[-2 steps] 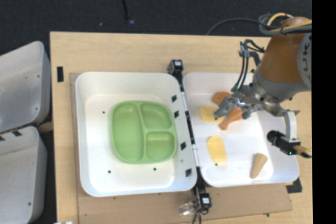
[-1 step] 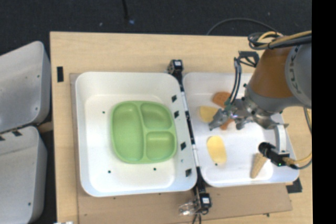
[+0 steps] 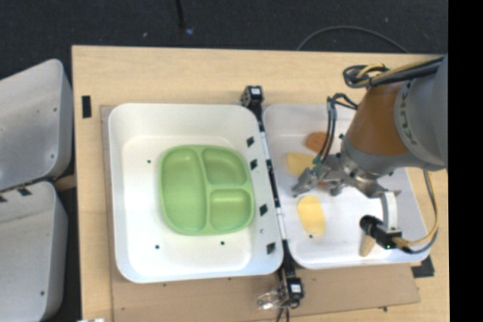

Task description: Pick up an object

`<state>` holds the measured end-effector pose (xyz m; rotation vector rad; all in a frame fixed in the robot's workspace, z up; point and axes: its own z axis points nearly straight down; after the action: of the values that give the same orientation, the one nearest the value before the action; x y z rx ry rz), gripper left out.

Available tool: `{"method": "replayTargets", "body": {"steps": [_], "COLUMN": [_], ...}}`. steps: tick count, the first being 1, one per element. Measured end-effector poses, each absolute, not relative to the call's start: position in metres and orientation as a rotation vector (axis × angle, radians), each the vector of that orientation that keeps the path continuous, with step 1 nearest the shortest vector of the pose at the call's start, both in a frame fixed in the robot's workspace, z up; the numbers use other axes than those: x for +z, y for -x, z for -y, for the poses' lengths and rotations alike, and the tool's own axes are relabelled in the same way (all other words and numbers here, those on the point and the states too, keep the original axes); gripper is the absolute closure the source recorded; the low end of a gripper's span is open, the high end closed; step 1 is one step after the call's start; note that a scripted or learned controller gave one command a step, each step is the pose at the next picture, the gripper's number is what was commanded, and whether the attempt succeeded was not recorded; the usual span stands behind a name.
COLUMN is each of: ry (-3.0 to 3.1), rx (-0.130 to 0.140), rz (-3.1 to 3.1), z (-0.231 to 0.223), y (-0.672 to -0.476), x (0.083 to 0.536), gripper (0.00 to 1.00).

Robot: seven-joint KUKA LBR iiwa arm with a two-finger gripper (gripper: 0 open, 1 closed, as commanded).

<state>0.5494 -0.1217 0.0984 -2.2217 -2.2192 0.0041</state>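
In the right bin (image 3: 302, 256) lie several food-like pieces: a pale yellow oval piece (image 3: 311, 216), a yellow wedge (image 3: 299, 162), an orange piece (image 3: 317, 140) and a tan piece (image 3: 369, 242) near the front right. My gripper (image 3: 321, 182) hangs low over the bin's middle, between the yellow wedge and the oval piece. Its grey fingers (image 3: 306, 182) point left, just above the oval piece. Nothing shows between them.
The left bin (image 3: 128, 132) holds a green divided plate (image 3: 205, 188). A row of black clips (image 3: 266, 185) runs along the wall between the bins. A black cable (image 3: 339, 32) loops behind the arm. White chairs (image 3: 30, 132) stand at the far left.
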Motion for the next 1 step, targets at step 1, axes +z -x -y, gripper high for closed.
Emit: {"method": "replayTargets", "body": {"steps": [1], "ry": [2.231], "rx": [0.000], "rz": [2.213], "z": [0.1228], "y": [-0.5498], "x": [0.1110], "gripper": [1.00]}}
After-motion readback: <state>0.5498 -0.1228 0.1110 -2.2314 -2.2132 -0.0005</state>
